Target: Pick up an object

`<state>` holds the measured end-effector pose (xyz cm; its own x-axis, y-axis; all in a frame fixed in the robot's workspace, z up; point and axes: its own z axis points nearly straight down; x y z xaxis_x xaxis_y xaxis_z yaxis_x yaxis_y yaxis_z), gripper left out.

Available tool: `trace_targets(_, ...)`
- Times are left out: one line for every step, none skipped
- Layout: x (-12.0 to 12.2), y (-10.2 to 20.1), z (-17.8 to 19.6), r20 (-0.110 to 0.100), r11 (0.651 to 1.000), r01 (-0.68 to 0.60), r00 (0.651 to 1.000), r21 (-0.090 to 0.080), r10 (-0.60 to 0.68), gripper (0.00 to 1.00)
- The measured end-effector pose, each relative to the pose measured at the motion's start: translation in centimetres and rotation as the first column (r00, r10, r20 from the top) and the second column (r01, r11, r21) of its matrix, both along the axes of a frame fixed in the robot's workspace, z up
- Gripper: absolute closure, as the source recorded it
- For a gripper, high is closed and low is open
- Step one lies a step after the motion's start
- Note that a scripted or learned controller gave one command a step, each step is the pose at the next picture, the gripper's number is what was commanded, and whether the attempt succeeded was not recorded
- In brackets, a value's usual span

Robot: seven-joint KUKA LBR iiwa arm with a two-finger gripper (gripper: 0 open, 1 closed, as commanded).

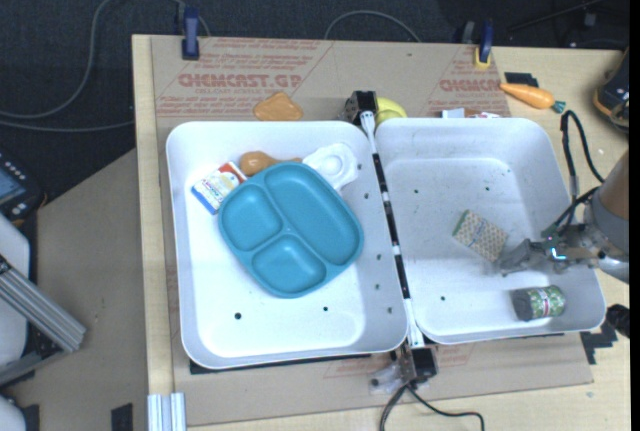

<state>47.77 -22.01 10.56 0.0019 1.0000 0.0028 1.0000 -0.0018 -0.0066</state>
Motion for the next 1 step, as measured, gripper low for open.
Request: trace_targets(0.17,0.01,1.47,0.008,1.000,-0.001,1.000,-0.004,0.001,1.00)
